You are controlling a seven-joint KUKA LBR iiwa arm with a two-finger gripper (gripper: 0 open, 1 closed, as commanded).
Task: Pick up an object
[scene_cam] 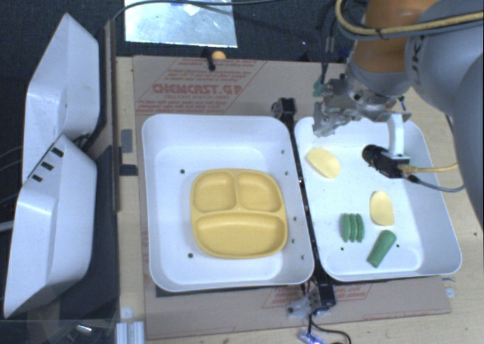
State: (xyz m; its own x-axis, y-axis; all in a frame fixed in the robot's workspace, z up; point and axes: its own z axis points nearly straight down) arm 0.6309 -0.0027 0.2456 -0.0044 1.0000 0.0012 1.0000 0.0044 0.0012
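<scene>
The step in hand is, by the look of it, the approach: nothing is lifted, and the arm hangs over the far end of the right bin. Taken left to right, the left bin holds a yellow tray with three wells, lying flat in the middle; it is broad and shallow, a poor thing for two fingers to pinch. The likelier targets lie in the right bin. A pale yellow piece sits near that bin's left wall, just below the gripper. Nearer the camera a ridged green piece lies flat, with a green wedge just beside it to the right and a second yellow piece above the wedge.

The gripper shows as a grey metal cluster at the bin's far left corner, but whether it is spread or closed cannot be told, and nothing is seen in its hold. To do the step well, the arm should probably take the nearest yellow piece, coming straight down over its middle and closing across its narrow width, well clear of the wall between the bins. A black fitting on a white bracket hangs from the wrist over the bin and could foul the pieces.

The bins rest on a cardboard sheet. White casings stand at left, and a foil square lies beyond on dark floor.
</scene>
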